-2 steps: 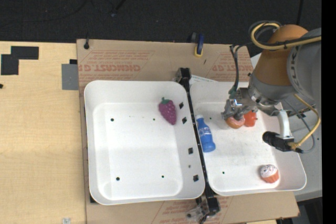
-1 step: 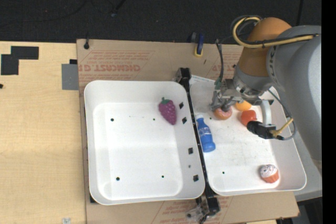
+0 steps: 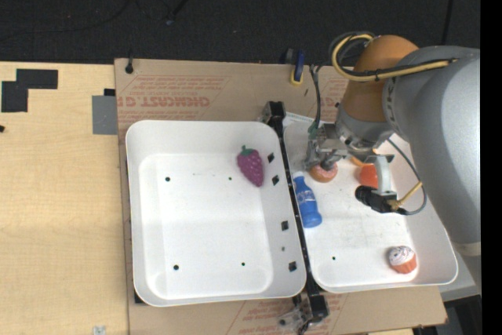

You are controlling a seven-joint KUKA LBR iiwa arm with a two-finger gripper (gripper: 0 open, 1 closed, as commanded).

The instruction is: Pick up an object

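- Sitting under the hand (image 3: 323, 162), a small orange-pink piece (image 3: 322, 172) lies at the upper left of the right bin (image 3: 427, 272); I judge it is the thing to be picked, because the hand is directly above it.
- Whether the hand is open or closed on it I cannot tell; the wrist hides this part.
- Just below the piece, a blue bottle (image 3: 306, 202) lies along the left wall of the same bin, near but apart.
- An orange item (image 3: 367, 174) lies to the right, partly behind the hand's black cable.
- A white and orange ball (image 3: 401, 259) rests well apart, in the near right corner.
- In the left bin (image 3: 145, 247), a purple berry (image 3: 251, 165) lies alone near the dividing wall.
- Both bins stand on a cardboard sheet on the surface (image 3: 55, 208).
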